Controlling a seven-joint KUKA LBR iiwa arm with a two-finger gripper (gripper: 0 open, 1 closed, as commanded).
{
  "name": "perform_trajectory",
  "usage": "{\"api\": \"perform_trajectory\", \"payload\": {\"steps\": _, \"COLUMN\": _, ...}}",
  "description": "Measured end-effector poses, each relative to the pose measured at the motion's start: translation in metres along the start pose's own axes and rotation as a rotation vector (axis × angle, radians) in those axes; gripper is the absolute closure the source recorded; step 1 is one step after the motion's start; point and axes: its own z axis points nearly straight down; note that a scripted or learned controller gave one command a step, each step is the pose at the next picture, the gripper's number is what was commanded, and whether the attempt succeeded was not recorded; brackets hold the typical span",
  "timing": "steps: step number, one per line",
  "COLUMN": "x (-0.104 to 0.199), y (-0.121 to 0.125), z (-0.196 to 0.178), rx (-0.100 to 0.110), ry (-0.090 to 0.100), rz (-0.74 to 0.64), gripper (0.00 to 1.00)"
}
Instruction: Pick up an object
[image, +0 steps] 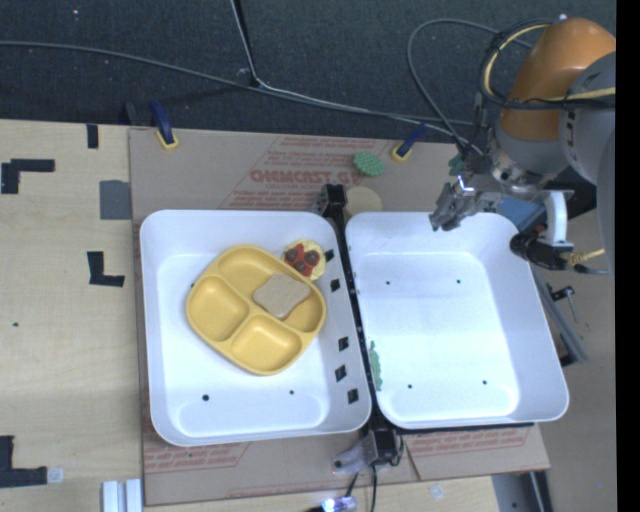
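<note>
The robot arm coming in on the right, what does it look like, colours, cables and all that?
The arm is grey with a rounded, glossy orange band above the wrist. Black cables, one yellowish, loop from its upper part toward the wrist. At its end is a small metallic, dark gripper with thin fingers. A white bracket with a dark fitting sits on the side.

Two shallow white bins sit side by side on a brown cardboard sheet (290, 180) printed with red lettering, which lies on the pale wooden bench (60, 330). The left bin (170, 400) and the right bin (450, 300) meet at a row of black clips (342, 345). Blue clamps (162, 128) pin the sheet's far edge. Black cables (250, 70) run across the dark floor beyond.
</note>
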Motion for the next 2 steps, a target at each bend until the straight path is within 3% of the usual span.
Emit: {"api": "perform_trajectory", "payload": {"steps": 2, "x": 0.111, "y": -0.01, "z": -0.009, "rx": 0.001, "ry": 0.001, "rz": -0.001, "gripper": 1.0}}
